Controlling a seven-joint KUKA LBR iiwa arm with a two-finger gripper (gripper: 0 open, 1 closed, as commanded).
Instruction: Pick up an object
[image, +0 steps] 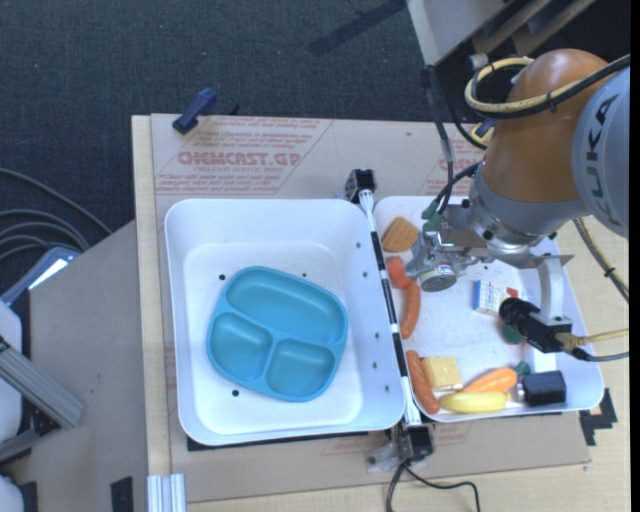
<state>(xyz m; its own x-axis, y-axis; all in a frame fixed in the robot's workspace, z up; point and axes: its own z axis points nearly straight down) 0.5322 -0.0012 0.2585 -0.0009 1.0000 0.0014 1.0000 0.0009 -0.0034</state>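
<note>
One hot dog (408, 298) just beside hand (437, 268).

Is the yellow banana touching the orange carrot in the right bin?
Touching. The camera view shows the carrot lying directly against the banana's upper edge, no white floor between.

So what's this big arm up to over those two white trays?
The arm is reaching into the right bin, which holds toy food: a banana, carrots, a cracker. Its gripper hangs low near the bin's left side, by a sausage. Nothing looks picked up yet. The left bin holds a blue plate.
</note>
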